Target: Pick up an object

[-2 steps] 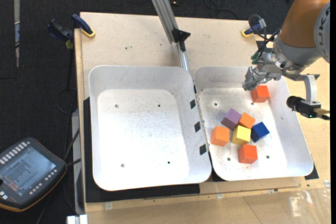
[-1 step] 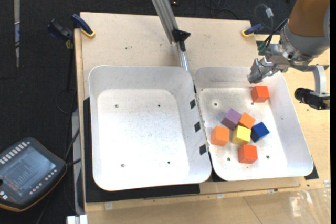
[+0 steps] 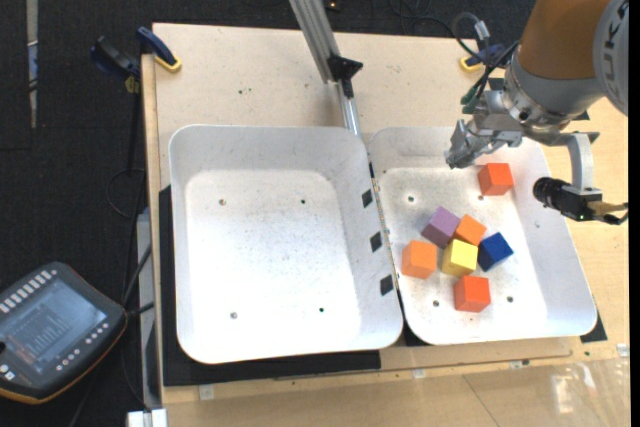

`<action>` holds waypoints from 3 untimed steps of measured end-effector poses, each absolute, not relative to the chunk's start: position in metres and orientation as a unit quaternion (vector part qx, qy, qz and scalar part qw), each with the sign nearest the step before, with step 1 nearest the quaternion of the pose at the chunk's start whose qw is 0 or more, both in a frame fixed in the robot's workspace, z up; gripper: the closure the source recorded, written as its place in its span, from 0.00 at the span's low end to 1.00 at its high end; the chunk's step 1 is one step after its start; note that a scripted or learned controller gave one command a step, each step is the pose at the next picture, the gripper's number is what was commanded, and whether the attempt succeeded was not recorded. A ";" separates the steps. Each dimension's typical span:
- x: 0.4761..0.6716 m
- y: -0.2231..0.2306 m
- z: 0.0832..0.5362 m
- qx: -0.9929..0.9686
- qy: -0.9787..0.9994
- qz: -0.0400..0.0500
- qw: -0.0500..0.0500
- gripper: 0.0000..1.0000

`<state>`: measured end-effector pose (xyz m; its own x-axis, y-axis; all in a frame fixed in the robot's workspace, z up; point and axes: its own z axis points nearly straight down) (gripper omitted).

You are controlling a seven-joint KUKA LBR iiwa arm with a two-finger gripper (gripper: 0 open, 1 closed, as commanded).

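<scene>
Bench (image 3: pixel 260 75) of pale board carries two shallow white bins side by side. Left bin (image 3: pixel 265 240) is the wider one; right bin (image 3: pixel 560 285) holds all the blocks. From the right the arm (image 3: pixel 575 25) reaches in, its orange band above the grey wrist, and the gripper (image 3: pixel 466 153) hangs over the far part of the right bin, just beside one orange cube. Whether the tool is spread or pressed together cannot be told from this angle, and no block shows in it. A slanted metal pole (image 3: pixel 305 0) crosses the bench from the top and ends at the gap between the bins. A teach pendant (image 3: pixel 50 330) lies at the lower left, off the bench.

That lone orange cube (image 3: pixel 495 178) sits apart from the rest. Nearer the camera is a tight cluster: a purple block (image 3: pixel 439 226), an orange cube (image 3: pixel 470 230) touching it, a yellow cube (image 3: pixel 461 257), a blue cube (image 3: pixel 495 250), another orange cube (image 3: pixel 420 259) on the left, and a red-orange cube (image 3: pixel 472 293) nearest the front.
</scene>
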<state>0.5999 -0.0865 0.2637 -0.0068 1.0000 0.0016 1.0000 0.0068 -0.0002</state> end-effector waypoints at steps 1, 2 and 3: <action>0.573 -0.038 0.253 -0.705 -0.710 0.001 0.002 1.00; 0.560 0.008 0.240 -0.704 -0.710 0.000 0.001 1.00; 0.552 0.057 0.233 -0.704 -0.710 0.000 0.001 1.00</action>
